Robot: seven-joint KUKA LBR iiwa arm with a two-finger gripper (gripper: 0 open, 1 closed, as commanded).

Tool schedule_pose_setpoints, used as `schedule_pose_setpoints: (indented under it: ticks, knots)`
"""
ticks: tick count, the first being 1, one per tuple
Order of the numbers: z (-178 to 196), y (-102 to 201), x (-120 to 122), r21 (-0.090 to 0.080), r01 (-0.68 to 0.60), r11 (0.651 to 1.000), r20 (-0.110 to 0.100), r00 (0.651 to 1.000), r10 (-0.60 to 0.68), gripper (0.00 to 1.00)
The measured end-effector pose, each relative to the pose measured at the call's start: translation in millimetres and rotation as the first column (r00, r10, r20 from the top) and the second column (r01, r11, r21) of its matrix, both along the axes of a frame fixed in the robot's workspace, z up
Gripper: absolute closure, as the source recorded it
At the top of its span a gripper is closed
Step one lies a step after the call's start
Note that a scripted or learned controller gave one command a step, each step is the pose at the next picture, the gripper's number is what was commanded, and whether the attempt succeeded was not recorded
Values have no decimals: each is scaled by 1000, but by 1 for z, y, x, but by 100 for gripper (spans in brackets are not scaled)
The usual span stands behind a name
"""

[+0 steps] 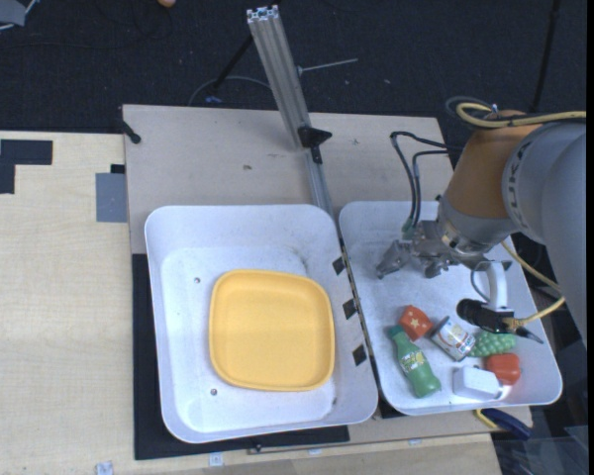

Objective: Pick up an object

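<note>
End effector (394,262) over right bin (371,310) (outline blurry)

Grey arm (535,186) is reaching in from 3 o'clock, orange band showing above the wrist. Claw (396,262) is pointing toward 9 o'clock over the bare upper half of the right bin (371,228). Small things are crowding that bin's 5 o'clock corner: green bottle (416,362) lying flat, small red piece (416,321) at its 12 o'clock, silver can (455,337), green bumpy item (493,344), red-orange item (504,366), white block (475,382). Left bin (168,265) is holding a yellow plate (272,330). Both bins are sitting on the desk (208,156).
</note>
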State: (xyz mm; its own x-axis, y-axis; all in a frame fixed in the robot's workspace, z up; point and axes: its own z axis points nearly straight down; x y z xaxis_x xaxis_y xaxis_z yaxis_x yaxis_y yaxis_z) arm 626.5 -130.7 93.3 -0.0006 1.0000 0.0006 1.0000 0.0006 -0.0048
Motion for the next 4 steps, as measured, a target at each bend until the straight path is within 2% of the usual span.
schedule_pose_setpoints:
  ticks: [1,2,4]
  knots:
    - [13,-1,1,-1,2,1000,4,1000,-2,100]
    - [75,0,-1,-1,1,1000,10,1000,-1,100]
    - [175,4,9,-1,1,1000,9,1000,-1,100]
